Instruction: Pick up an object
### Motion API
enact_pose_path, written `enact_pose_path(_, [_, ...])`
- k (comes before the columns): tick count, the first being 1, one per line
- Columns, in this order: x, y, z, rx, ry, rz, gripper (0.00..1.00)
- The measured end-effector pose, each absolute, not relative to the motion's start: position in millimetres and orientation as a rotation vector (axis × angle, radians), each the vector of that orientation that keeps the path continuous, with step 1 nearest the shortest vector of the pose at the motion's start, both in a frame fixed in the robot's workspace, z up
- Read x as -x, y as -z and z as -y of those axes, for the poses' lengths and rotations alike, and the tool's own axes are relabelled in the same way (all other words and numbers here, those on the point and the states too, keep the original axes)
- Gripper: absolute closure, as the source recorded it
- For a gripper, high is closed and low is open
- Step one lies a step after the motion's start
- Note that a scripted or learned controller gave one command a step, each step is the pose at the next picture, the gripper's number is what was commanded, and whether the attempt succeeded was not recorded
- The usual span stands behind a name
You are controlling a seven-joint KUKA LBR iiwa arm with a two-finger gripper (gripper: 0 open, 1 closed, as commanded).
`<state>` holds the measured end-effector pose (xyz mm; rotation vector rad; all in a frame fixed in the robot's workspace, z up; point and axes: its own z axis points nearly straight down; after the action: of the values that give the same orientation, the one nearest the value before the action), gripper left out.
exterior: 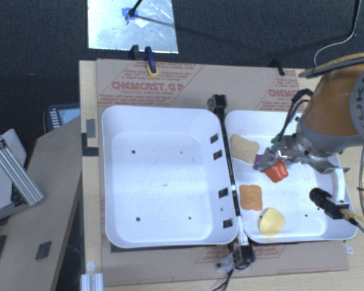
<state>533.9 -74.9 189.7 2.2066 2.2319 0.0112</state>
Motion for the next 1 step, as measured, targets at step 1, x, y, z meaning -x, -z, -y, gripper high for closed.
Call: enact_pose_path(1, [-564.1, -216.5, -7.3, -2.205, -0.010, -2.234, 1.00])
